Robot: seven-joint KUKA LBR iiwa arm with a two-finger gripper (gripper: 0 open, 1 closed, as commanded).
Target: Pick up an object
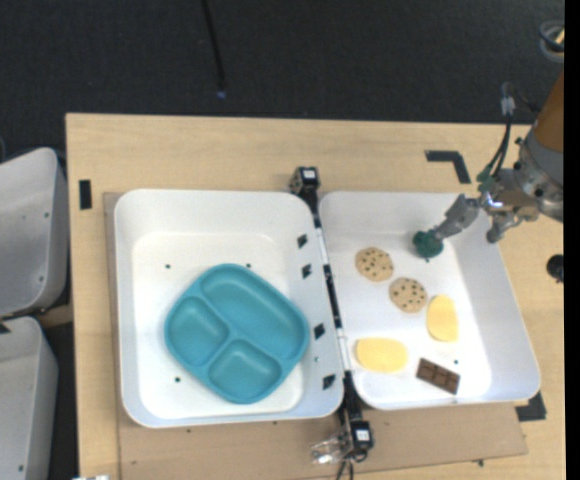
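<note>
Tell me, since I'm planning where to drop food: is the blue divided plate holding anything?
Empty. The blue divided plate lies flat in the left bin, all three compartments bare.

A teal divided tray (pixel 235 333) is seen in one white bin (pixel 140 268). Two tan, dark-speckled cookies (pixel 374 263), two pale yellow pieces (pixel 381 354) and a brown chocolate bar (pixel 437 375) are seen.

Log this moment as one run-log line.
pincer: over right bin, upper right | grasp: none seen | right bin: two cookies, two yellow pieces, chocolate bar | left bin: blue tray
</note>
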